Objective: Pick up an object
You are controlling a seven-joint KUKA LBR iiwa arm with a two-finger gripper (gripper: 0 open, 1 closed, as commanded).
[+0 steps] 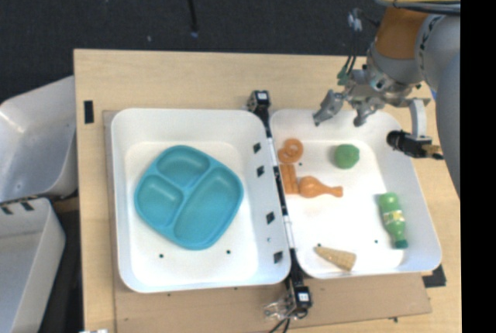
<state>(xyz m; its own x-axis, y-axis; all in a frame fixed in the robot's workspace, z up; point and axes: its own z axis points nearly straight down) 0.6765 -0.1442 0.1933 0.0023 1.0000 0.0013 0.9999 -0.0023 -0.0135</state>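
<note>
I saw the gripper (341,116) with its fingers spread wide and holding nothing, poised over the right bin's (360,266) back edge, probably because the green ball (346,156) lay near below.

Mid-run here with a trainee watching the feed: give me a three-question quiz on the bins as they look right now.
1. True or false: the teal divided plate lies in the left bin.
2. Which item lies nearest the gripper? A) green ball B) green bottle C) tan cone
3. Fill in: the orange items lie against the right bin's ____ edge.

Key: 1 true; 2 A; 3 left
</note>
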